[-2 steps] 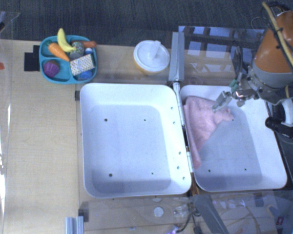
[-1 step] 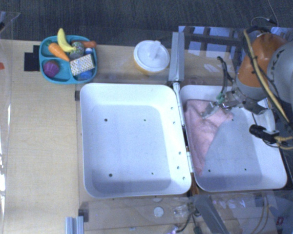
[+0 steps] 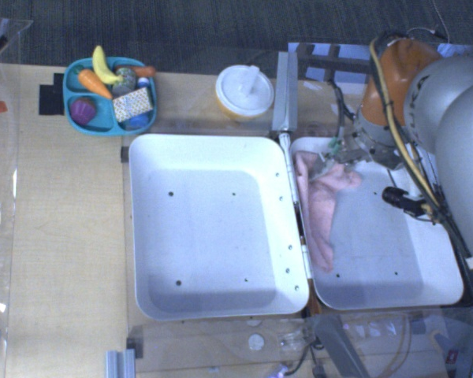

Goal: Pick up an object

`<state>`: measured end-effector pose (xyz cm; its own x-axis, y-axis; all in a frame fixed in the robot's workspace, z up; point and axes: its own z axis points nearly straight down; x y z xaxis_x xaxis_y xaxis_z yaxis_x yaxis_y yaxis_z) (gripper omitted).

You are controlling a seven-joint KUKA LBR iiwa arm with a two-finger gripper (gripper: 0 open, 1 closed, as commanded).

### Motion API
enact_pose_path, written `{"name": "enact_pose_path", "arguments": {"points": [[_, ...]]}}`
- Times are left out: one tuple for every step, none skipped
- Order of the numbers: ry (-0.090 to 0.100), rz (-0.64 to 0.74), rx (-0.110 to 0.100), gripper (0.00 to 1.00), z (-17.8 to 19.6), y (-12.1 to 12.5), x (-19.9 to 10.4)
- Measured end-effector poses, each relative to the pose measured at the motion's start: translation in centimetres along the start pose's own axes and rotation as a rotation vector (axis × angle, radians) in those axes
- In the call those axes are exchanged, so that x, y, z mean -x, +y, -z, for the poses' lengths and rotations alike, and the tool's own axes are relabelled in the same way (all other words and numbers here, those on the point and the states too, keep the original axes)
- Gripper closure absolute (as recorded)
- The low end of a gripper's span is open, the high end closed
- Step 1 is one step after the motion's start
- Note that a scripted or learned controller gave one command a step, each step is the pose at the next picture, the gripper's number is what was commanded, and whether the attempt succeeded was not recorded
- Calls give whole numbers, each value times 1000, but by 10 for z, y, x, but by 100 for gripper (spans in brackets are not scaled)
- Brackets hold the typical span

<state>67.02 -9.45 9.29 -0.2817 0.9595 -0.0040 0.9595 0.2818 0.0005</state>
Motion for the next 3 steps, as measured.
{"name": "enact_pose_path", "arguments": {"points": [[-5, 82, 18, 0, 1, -60, 15], [-6, 86, 20, 0, 2, -53, -10], [-1, 34, 10, 0, 0, -6, 4]]}}
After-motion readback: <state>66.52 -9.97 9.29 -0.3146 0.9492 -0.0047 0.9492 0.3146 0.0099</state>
